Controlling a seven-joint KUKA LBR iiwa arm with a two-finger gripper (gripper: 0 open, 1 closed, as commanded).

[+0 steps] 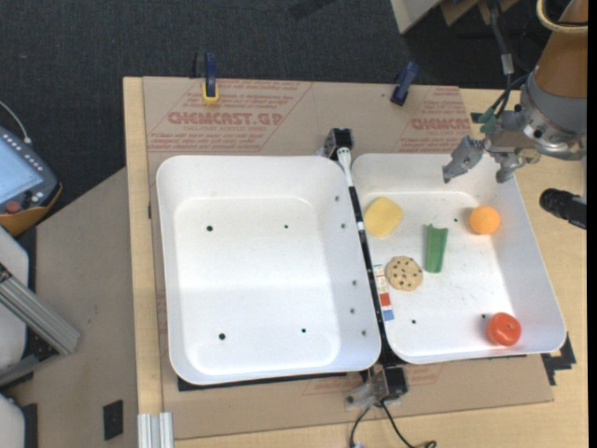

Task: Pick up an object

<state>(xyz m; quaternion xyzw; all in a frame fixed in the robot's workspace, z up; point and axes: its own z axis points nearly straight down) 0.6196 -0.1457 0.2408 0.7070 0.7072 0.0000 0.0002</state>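
My gripper (483, 161) hangs with its fingers apart and nothing between them, over the far rim of the right bin (532, 278). The orange ball (483, 219) lies just inside that rim, nearest me. I reckon it may roll off if one finger touches it first.

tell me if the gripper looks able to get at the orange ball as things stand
Probably yes. The gripper hangs over the right bin's far end, and the orange ball lies just in front of it, apart from the green block, with nothing covering it.
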